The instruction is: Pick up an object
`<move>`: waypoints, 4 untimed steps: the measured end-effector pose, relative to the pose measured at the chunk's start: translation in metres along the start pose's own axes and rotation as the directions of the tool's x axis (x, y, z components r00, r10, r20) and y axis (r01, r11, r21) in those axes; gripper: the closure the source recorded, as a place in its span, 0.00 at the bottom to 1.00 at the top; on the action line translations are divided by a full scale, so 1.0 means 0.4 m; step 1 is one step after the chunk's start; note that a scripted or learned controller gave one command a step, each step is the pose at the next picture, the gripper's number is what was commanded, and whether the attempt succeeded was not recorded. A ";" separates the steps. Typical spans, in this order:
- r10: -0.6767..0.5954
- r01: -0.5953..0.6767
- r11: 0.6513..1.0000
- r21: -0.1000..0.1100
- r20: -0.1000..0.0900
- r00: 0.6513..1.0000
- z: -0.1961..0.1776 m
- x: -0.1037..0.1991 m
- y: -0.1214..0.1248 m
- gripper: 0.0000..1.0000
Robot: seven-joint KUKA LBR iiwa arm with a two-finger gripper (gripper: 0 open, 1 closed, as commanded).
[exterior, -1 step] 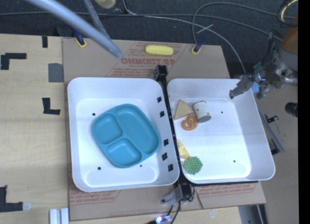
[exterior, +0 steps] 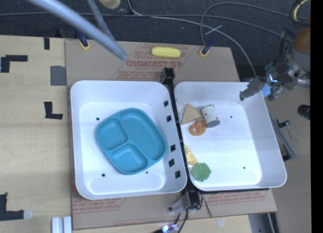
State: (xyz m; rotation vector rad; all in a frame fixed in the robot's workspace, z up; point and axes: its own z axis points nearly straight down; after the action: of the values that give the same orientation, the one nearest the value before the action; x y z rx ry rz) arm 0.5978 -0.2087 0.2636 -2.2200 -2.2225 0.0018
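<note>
We see the hand (exterior: 251,91) poised over the right bin's (exterior: 262,141) far right corner, seemingly pre-approach; its finger state we cannot tell.

Right bin (exterior: 262,141): right half + centre floor open, easy access. Clutter hugs left wall: tan wedge (exterior: 189,112), small cylinder (exterior: 210,115), orange ring (exterior: 197,127), yellow piece (exterior: 189,155), green ball (exterior: 201,171). Left bin (exterior: 83,141): blue divided tray (exterior: 130,140) takes the middle, only margins free.
</note>
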 end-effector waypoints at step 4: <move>-0.001 0.001 1.000 0.001 0.001 1.000 0.329 -0.034 -0.029 1.00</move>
State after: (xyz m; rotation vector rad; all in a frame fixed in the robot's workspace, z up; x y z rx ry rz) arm 0.5860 -0.2223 0.1320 -2.2185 -2.2239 0.0032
